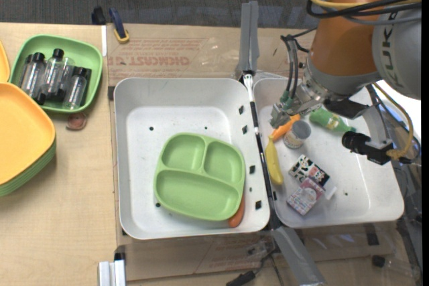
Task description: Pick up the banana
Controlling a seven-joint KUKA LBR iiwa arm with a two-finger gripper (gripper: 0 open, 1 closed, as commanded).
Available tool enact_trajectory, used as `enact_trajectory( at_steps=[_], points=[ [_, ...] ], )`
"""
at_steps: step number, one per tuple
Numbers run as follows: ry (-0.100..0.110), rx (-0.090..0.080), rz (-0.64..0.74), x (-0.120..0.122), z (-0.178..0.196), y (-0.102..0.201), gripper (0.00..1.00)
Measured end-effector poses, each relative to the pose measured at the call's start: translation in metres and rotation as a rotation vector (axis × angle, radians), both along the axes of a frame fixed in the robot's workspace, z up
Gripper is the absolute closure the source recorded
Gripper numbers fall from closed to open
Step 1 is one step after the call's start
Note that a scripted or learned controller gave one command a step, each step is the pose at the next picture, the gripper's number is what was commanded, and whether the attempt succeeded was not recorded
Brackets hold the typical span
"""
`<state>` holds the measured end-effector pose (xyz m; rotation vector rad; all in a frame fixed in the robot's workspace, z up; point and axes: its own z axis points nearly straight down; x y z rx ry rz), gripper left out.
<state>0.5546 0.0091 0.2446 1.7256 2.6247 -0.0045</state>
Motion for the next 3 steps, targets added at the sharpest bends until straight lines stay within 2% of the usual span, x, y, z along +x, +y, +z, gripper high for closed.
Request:
enact_trajectory(
  at_steps=[1, 2, 3],
  points=[
    [0.004, -0.001, -0.507, 0.000, -0.055, -0.025, 1.00],
    [0.001, -0.001, -0.563, 0.089, -0.054, 0.004, 1.00],
    [0.002, -0.005, -0.561, 0.089, -0.047, 0.003, 1.00]
  ],
)
